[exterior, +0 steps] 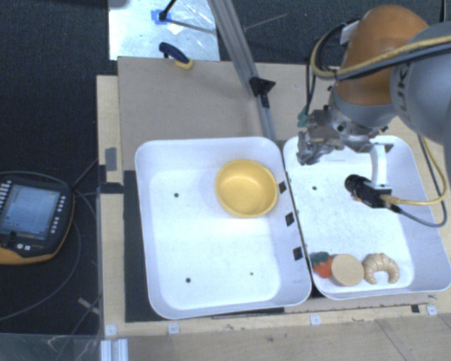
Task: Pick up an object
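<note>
Clearly, the main risk is distance: the hand [313, 150] hangs over the 11 o'clock corner of the right bin [428, 265], while the three small things lie together at the bin's 6 o'clock edge, well apart from it. If the arm descends where it is now, I judge that it will meet bare white floor, or it will strike the raised rims where the two bins meet, because the hand is just beside that border.

A second danger is the crowding. The croissant [381, 267], the round tan disc [346, 270] and the small red and green piece [321, 262] touch or almost touch each other, and they sit close to the bin wall, so one of them can be pushed away or two can be caught together.

The yellow bowl [246, 187] in the left bin [165, 277], toward its 1 o'clock corner, is nearer, but its smooth round rim may slip.

About the hand itself, I cannot tell how it stands, because it appears dark and small. Nothing visible is held in it, and it seems to touch no object.
</note>
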